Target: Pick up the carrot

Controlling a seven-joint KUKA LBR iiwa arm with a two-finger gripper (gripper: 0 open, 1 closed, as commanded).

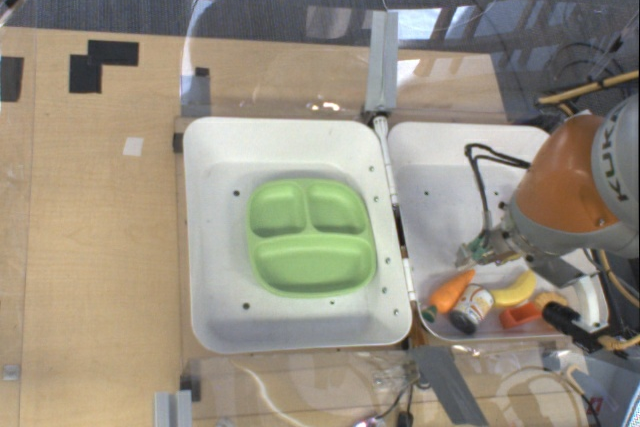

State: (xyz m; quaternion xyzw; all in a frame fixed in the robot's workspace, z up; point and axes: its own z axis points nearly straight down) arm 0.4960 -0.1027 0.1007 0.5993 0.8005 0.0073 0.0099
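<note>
- Camera view: carrot (452, 291) lies in the right bin (440, 175), near the front-left corner, tilted, tip toward the corner.
- Just beside it: a small can (470, 309); a banana (516, 290) and a red piece (520, 316) a bit further right.
- Gripper (483, 251) hangs just above and right of the carrot, close to its top end. Can't tell if it's open or closed; the wrist blocks the view.
- Nothing visibly between the tips, so carrot not picked yet by my read.
- Left bin (210, 215) has a green tray (310, 237), not involved.
- Left to do: close on carrot, lift clear. The can sitting so close looks like a risk of a bumped or double grab.
</note>
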